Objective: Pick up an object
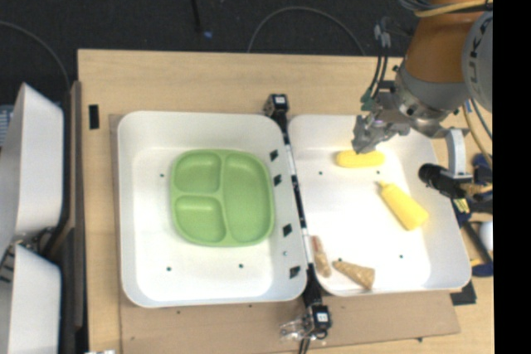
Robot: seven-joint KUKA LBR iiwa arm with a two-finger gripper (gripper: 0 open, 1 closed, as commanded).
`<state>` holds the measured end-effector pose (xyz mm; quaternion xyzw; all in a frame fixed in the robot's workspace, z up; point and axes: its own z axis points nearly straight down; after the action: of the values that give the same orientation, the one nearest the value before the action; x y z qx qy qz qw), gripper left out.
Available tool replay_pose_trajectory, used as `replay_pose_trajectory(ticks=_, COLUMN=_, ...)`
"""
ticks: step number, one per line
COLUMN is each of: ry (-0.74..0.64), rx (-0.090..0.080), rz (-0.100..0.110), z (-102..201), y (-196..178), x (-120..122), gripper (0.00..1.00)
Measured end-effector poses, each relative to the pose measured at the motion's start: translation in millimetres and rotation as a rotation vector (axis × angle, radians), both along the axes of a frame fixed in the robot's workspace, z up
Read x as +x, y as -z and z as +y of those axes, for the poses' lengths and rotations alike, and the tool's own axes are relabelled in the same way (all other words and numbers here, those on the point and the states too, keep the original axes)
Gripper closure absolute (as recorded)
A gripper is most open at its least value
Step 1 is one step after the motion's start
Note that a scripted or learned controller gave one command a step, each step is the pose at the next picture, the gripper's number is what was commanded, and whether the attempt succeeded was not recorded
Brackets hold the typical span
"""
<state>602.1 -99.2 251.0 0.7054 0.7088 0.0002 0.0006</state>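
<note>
camera view: the claw (366, 143) is down in the right bin (431, 278), at the upper edge of a short yellow piece (360, 158); how far it is open cannot be told. nearby lies a yellow bottle-shaped item (403, 206). the left bin (141, 261) holds a green divided plate (222, 196).

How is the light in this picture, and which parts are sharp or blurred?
In the camera view the light is even and soft on the two white bins, without strong glare; the green plate throws almost no shadow. The floor above the bench is dark. The whole frame is a little soft, and the tool over the yellow piece is too blurred to read its details.
</note>
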Motion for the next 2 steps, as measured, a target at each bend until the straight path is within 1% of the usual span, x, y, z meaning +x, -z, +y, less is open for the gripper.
replay_pose_trajectory(ticks=1, ry=0.000, rx=0.000, rz=0.000, z=43, y=7, x=-1, gripper=1.00)
replay_pose_trajectory(ticks=2, ry=-0.003, rx=0.002, rz=-0.002, z=98, y=-2, x=-4, gripper=1.00)
